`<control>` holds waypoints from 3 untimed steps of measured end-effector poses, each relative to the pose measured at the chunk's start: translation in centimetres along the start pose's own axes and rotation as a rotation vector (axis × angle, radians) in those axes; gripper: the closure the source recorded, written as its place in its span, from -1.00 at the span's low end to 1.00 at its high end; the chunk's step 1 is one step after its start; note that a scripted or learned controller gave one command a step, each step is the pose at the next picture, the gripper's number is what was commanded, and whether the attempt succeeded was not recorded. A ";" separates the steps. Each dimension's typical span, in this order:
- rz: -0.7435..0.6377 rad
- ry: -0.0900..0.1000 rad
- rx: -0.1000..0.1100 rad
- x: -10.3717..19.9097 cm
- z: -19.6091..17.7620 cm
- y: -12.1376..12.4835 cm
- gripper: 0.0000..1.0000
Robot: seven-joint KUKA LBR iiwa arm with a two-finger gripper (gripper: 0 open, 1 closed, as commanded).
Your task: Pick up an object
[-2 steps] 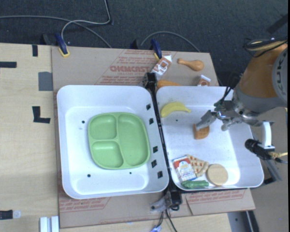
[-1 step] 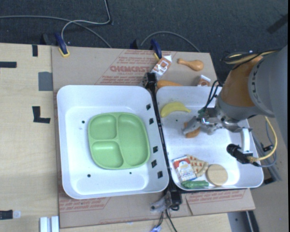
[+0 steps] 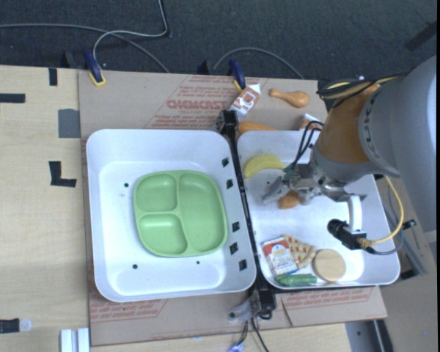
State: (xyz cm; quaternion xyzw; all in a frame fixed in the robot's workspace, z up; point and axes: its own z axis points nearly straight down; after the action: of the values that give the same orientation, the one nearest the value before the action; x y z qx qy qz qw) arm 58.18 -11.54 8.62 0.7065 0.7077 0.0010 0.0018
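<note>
My gripper (image 3: 281,189) is low in the right bin (image 3: 374,270), in its upper left part. A yellow banana (image 3: 262,165) lies just above and left of it. A small orange piece (image 3: 289,201) sits right under the gripper's tip, touching or nearly touching it. At the bin's near side lie a red and white snack packet (image 3: 281,254), a round tan cookie (image 3: 330,265) and a green pod (image 3: 296,279). The arm's wrist (image 3: 345,141) covers the bin's upper right.
The left bin (image 3: 110,270) holds a green divided plate (image 3: 180,213). Behind the bins on the cardboard lie a tan drumstick toy (image 3: 287,96), a small packet (image 3: 243,100) and an orange item (image 3: 254,127). A yellow cable (image 3: 396,218) loops beside the arm.
</note>
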 end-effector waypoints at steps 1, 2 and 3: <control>0.000 -0.001 0.000 -0.1 -1.0 0.0 1.00; -0.001 0.002 0.003 8.0 -9.9 2.6 1.00; 0.001 0.000 0.005 4.4 -9.8 5.9 1.00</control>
State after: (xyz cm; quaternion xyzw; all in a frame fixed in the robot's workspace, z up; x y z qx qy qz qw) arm 64.07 -7.13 18.40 0.7069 0.7074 -0.0007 0.0002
